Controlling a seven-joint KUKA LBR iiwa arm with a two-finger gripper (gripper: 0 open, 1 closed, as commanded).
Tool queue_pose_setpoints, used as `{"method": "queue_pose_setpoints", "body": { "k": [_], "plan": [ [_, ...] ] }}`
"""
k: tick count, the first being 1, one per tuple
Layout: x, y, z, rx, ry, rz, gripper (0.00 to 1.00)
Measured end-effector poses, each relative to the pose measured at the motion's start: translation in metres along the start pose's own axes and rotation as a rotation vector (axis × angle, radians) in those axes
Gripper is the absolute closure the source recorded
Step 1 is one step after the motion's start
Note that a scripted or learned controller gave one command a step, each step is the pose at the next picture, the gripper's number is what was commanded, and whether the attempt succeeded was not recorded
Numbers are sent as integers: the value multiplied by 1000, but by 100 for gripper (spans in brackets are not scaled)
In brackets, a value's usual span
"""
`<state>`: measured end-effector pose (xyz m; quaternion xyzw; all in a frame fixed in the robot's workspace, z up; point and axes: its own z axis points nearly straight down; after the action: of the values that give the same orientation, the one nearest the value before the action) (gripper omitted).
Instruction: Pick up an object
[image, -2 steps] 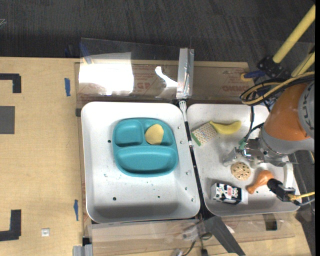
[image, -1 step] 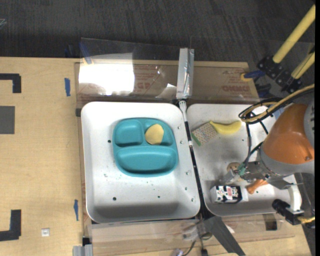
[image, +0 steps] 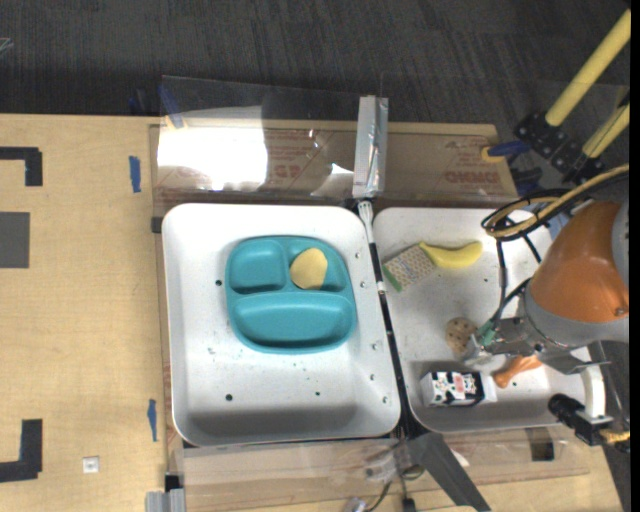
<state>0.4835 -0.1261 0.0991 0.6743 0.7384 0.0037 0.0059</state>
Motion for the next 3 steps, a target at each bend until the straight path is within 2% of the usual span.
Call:
{"method": "queue_pose_setpoints", "body": {
  "k": [1, 2, 3],
  "plan": [
    [0, 0, 1, 2, 0, 0, 0],
    [13, 24, 12, 8, 1, -29, 0],
    [12, 26, 0, 1, -1, -27, 100]
  ]
}}
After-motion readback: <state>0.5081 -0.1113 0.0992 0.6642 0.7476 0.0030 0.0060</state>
